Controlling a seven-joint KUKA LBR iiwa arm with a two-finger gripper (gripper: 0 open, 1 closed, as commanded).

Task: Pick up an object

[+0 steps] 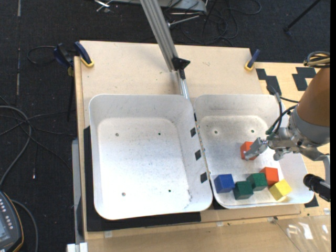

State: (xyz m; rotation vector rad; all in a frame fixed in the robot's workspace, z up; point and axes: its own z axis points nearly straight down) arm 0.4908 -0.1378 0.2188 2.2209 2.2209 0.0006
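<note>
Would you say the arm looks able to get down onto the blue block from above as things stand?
Probably yes. The blue block sits at the left end of the cluster in the right bin, with open floor on its left and behind it. Only the dark green block crowds its right side; the gripper is close by.

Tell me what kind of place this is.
Probably a robotics lab: a robot arm reaches over two white bins on a clamped wooden bench, with coloured blocks as test objects and cables trailing over dark carpet.

Six small blocks lie in the frame's lower right: an orange one [245, 150] apart above, and blue [224, 182], two green [243, 189] [258, 180], red-orange [271, 175] and yellow [280, 189] clustered below.
</note>
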